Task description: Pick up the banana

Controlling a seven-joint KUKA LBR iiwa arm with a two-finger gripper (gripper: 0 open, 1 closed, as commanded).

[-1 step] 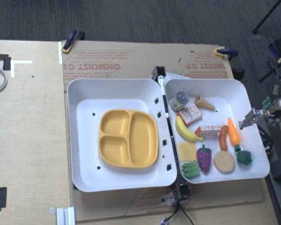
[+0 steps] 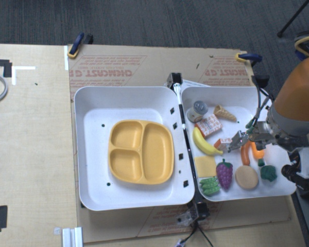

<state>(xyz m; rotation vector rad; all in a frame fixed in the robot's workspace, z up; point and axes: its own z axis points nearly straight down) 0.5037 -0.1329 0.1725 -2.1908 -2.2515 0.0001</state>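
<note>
Yellow curved banana [image 2: 205,143], dark tip, rt bin [image 2: 237,92]

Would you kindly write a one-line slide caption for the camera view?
Pincer poised beside the banana in the right bin; a yellow divided plate sits in the left bin.

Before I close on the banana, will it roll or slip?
The banana looks like smooth, stiff toy plastic, so it could slip between narrow fingers. Its curve probably keeps it from rolling far, though a push at one end may spin it. The red box and cheese slice crowd it and might get nudged.
</note>
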